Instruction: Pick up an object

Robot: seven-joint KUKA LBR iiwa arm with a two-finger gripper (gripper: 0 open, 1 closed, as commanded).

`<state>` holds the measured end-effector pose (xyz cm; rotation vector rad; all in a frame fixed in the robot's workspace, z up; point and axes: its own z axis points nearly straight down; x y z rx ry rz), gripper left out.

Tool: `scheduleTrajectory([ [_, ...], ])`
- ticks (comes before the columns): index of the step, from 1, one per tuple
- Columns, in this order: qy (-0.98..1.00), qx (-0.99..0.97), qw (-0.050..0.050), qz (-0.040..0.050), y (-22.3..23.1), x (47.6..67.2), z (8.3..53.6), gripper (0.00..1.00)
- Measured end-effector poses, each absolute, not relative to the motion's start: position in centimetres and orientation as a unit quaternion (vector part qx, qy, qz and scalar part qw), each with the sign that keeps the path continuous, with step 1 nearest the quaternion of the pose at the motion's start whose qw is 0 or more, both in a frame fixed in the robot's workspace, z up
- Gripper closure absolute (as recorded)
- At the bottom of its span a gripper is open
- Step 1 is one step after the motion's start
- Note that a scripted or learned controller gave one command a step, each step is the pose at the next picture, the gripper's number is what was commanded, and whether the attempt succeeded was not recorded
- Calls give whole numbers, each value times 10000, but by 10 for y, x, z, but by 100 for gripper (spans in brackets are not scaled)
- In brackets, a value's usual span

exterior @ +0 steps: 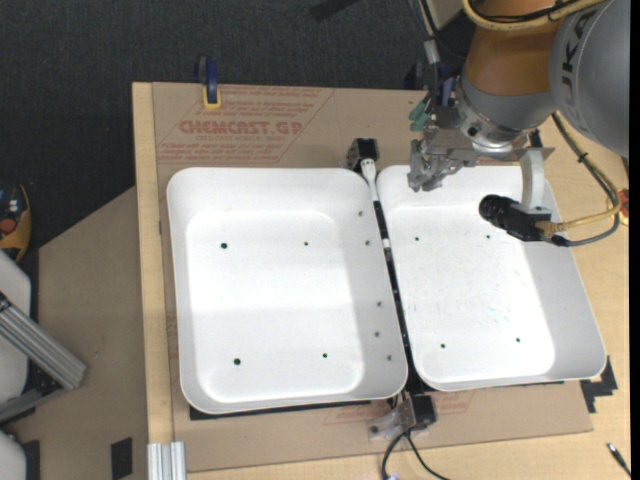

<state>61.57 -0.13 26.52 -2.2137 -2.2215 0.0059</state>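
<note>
My gripper (431, 175) hangs over the back left corner of the right bin (560, 363), just above its rim. The grey arm with its orange band (515, 53) comes down from the upper right and hides the bin's far edge. A black fitting with a cable (510, 217) sticks out from the wrist over the right bin's back right part. The left bin (195, 298) lies beside it, its white floor showing only small dark dots.
Both bins rest on a brown board (250, 123) with red lettering. A blue clamp (210, 78) holds the board's far edge. A black bracket (362, 153) sits at the back between the bins, another clamp (410, 413) at the front. Metal framing (40, 348) stands at the left.
</note>
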Motion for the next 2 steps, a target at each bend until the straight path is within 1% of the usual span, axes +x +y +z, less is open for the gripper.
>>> scheduleTrajectory([
  [1,-7091,-7051,-47,-57,41,625,374,100],
  [2,-7085,-7057,31,27,87,666,250,100],
])
